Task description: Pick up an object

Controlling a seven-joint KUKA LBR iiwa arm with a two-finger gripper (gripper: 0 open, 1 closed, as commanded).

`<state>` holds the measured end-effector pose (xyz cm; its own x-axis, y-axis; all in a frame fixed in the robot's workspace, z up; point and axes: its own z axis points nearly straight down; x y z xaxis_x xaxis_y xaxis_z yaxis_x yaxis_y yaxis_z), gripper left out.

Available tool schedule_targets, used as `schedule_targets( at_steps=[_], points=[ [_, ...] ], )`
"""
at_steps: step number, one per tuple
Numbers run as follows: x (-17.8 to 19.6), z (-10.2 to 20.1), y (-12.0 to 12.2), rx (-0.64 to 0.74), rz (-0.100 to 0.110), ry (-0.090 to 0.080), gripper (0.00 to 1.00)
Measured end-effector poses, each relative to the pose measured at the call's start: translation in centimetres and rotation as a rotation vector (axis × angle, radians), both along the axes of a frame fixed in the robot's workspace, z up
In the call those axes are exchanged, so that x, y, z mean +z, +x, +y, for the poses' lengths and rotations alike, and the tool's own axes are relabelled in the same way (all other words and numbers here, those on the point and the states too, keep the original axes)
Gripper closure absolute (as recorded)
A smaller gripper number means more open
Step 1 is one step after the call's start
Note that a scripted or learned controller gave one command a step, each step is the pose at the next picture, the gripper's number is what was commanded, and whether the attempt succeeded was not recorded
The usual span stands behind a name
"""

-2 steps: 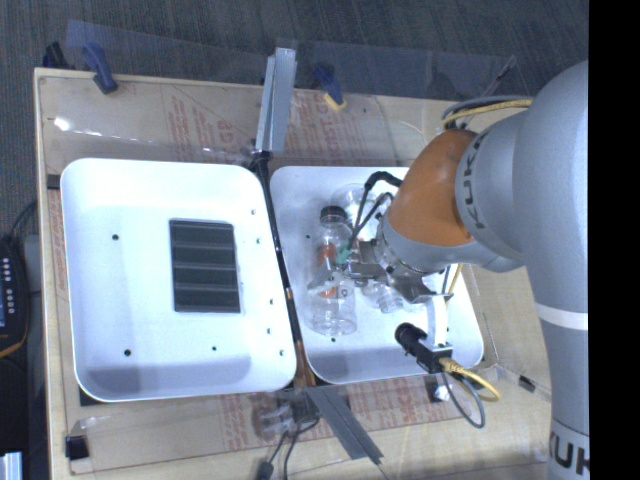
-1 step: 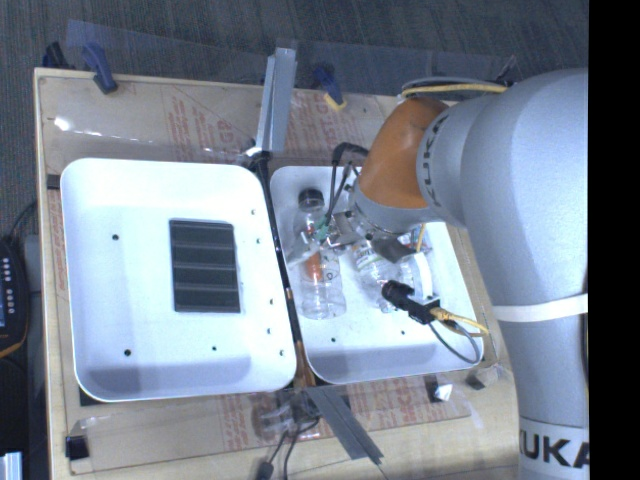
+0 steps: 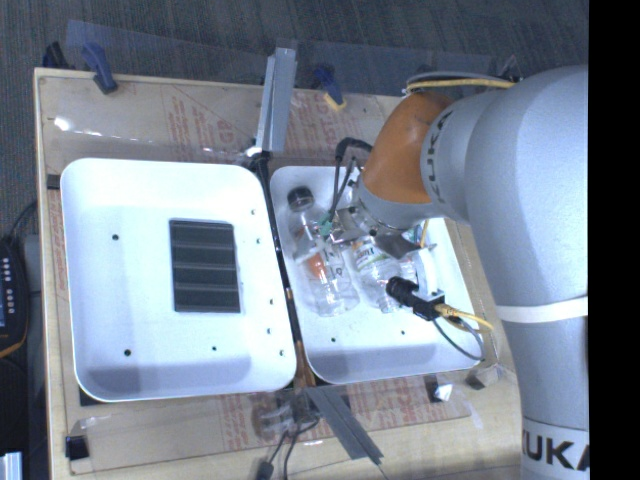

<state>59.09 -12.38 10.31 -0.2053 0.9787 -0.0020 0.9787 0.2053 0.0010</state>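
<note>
The gripper [image 3: 335, 253] sits low inside the right bin [image 3: 400, 363], a cluster of clear and metallic parts with black cabling beneath the wrist. Whether it is open or closed, and whether it has hold of anything, cannot be told: glare and the transparent housing hide the tips. A small orange-red object [image 3: 316, 265] lies on the bin floor just beside the gripper on its left, and a small dark round-topped object [image 3: 298, 198] lies nearer the bin's far left corner; neither can be identified further at this resolution.

Above the gripper the wrist carries a glossy orange band [image 3: 400, 158], and the arm [image 3: 530, 248] rises from it as a broad, smooth, matte grey cylinder with a white ring and black lettering near the bottom right.

The right bin is shallow, white, with rounded corners and a glossy moulded surface. The left bin [image 3: 110, 298] touches it along a dark seam, is of the same form, and holds a flat dark ribbed rectangular panel [image 3: 206, 265] near its centre.

Both bins rest on a pale wooden bench [image 3: 150, 103] covered by clear sheet with faint red printing, held by blue clamps [image 3: 100, 68] at the far edge. Dark grey textured carpet [image 3: 300, 8] lies beyond.
</note>
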Motion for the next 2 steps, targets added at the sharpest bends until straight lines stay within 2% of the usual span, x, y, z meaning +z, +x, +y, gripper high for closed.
schedule_targets(
  at_steps=[1, 2],
  points=[
    [8.9, 5.7, 5.7, 0.068, 0.004, 0.001, 1.00],
    [10.8, 6.1, 3.5, 0.012, 0.008, 0.002, 1.00]
  ],
)
